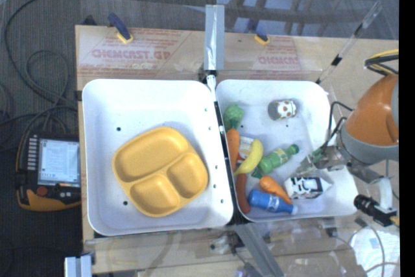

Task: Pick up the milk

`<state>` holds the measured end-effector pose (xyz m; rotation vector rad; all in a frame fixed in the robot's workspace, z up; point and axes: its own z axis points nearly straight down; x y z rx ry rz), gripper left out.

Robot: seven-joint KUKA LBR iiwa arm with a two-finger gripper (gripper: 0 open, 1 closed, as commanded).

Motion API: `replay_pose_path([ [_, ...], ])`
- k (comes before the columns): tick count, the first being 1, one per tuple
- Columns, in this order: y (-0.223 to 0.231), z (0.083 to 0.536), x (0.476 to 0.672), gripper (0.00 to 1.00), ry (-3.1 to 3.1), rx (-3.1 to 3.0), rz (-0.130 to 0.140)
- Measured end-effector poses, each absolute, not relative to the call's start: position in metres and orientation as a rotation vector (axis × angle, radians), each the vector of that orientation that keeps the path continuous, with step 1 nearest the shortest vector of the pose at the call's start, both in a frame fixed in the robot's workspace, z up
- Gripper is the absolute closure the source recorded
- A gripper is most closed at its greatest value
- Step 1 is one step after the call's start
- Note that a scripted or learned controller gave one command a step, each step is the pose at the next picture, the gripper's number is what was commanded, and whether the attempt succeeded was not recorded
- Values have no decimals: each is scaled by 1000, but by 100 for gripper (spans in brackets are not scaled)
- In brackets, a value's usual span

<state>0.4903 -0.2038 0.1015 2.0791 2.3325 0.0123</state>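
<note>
The milk, a small black-and-white carton, lies on its side near the right bin's lower right corner, beside a blue bottle. Grey carpet surrounds the bench. The arm hangs over the bin's right rim; its gripper sits just above the carton, jaw state indiscernible.

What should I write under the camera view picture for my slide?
Robot arm reaches toward the milk carton lying among toy food in the right bin; yellow tray sits left.
</note>
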Motion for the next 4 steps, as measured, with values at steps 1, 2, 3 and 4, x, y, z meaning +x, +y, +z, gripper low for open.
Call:
replay_pose_path([
  [1,-204,101,490,0,2332,2080,12],
  [2,-170,91,488,0,2366,2038,2],
  [3,-170,101,489,100,2364,2037,6],
  [4,-175,92,585,100,2092,2325,10],
])
